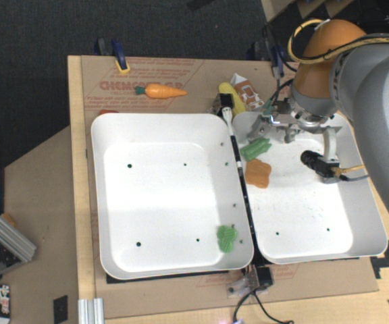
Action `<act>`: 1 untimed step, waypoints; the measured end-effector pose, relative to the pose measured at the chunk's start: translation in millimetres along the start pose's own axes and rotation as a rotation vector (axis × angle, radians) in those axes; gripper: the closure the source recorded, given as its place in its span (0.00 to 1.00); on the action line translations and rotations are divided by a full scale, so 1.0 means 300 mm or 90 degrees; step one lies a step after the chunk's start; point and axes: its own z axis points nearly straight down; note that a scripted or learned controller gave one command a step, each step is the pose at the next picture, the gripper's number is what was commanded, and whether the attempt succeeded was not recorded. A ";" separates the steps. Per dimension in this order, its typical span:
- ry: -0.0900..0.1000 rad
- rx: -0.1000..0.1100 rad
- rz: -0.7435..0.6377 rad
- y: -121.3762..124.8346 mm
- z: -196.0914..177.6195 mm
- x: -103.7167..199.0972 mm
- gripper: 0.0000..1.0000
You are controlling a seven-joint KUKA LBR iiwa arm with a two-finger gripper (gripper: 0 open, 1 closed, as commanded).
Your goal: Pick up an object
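Observation:
My gripper [274,122] hangs over the far left corner of the right bin [356,238], below the orange-banded wrist. Just beneath and to its left, a green leafy piece [255,148] lies against the divider between the bins. An orange lump [258,173] rests right in front of it on the bin floor. A small green broccoli-like piece [227,238] sits in the near right corner of the left bin [113,201]. I see nothing held in the gripper.
On the cardboard behind the bins lie a carrot [162,92], a yellow piece [230,93] and a brown-and-white packet [248,94]. A blue clamp [120,56] grips the board's far edge. The arm's grey body covers the right side.

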 end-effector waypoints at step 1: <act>0.000 0.004 0.000 -0.007 -0.025 0.002 1.00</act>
